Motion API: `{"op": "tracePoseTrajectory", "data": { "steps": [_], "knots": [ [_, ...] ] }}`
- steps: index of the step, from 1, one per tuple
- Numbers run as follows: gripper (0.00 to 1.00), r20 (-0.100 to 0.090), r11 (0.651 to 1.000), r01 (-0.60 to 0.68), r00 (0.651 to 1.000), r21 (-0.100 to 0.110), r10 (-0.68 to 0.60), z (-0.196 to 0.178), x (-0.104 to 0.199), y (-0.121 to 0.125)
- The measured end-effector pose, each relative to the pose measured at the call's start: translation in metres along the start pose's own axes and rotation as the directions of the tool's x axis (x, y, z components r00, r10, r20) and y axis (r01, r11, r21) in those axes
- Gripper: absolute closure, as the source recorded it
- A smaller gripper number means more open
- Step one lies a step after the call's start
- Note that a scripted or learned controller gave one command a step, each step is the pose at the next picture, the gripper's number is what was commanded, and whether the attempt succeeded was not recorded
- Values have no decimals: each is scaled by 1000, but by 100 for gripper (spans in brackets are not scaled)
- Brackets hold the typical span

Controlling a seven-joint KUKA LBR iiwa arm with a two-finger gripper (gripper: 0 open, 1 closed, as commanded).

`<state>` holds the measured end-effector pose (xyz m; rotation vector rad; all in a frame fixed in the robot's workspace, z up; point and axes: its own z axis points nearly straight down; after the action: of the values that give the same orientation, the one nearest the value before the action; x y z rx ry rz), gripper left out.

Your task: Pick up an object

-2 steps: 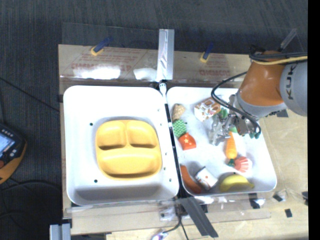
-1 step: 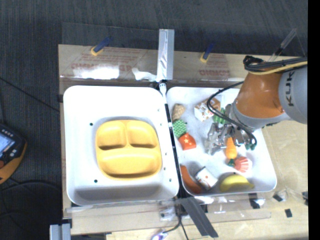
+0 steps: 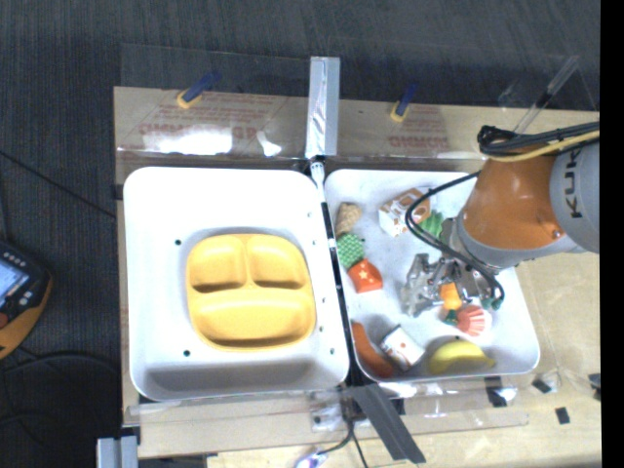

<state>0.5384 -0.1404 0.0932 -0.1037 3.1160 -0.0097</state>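
The tool (image 3: pixel 421 289) hangs low in the right bin (image 3: pixel 517 354), reaching toward small toys; whether it is released or clenched, I cannot tell. An orange-and-white toy (image 3: pixel 466 312) lies just beside it at four o'clock. Next, probably, comes closing and lifting.

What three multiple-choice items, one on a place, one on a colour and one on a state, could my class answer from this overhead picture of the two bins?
1. Where does the compartment tray lie?
A. in the left bin
B. in the right bin
C. on the floor

2. What colour is that tray?
A. blue
B. yellow
C. black

3. Where is the gripper at this moment?
A. above the left bin
B. outside both bins
C. down in the right bin among the small objects

Answers:
1 A, the tray sits in the middle of the left bin.
2 B, its whole surface is yellow.
3 C, the gripper hangs inside the right bin, near an orange block.
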Motion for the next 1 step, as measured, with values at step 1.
{"op": "tracePoseTrajectory", "data": {
  "steps": [1],
  "knots": [
    [100,3,1000,1,1000,2,-1,-9,-2,0]
  ]
}}
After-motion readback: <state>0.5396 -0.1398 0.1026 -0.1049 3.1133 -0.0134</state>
